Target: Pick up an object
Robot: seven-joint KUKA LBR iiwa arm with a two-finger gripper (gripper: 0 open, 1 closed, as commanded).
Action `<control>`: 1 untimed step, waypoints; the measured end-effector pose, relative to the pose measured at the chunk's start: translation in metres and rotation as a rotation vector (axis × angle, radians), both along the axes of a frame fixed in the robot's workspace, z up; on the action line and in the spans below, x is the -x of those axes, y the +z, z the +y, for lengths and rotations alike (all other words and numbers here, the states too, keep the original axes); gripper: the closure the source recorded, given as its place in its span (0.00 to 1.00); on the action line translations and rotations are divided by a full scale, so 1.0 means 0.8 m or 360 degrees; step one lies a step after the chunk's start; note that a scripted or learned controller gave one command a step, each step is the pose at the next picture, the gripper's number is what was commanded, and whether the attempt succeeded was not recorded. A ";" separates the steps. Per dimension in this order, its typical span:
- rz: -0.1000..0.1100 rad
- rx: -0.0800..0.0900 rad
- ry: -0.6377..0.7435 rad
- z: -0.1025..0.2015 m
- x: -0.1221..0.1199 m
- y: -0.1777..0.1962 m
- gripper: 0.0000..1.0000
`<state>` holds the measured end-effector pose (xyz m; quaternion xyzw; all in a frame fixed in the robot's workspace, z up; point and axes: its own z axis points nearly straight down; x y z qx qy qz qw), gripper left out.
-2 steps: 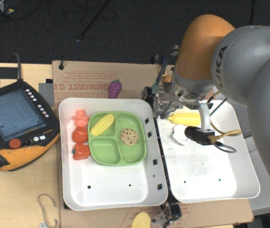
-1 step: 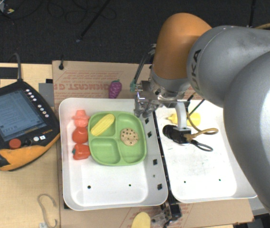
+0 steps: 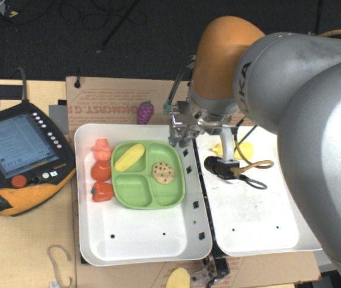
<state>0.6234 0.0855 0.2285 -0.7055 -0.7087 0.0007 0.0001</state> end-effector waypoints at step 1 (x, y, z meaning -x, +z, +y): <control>0.0006 0.0000 -0.0007 -0.010 0.008 -0.015 1.00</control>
